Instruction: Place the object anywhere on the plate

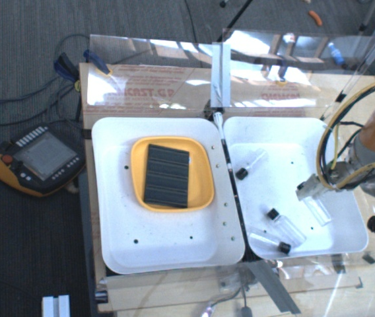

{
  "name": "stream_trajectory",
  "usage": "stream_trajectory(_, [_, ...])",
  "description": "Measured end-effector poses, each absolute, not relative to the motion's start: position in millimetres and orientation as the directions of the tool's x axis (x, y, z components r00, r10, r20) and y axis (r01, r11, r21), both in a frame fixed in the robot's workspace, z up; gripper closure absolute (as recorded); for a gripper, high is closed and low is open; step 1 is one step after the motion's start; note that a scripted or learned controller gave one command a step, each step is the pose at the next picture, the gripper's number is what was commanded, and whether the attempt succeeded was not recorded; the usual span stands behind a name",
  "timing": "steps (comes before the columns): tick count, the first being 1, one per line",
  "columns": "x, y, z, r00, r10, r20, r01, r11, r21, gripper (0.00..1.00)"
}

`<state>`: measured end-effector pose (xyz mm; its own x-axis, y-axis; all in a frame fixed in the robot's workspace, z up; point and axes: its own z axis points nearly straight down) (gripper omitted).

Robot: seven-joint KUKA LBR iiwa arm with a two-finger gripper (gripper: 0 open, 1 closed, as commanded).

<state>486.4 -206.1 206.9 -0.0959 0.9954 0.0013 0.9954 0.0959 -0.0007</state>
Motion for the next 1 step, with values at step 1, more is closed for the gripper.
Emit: stream_trajectory(1, [486.4,-206.2,206.9,-0.096,0.995,0.001,0.995,0.096,-0.001,0.0])
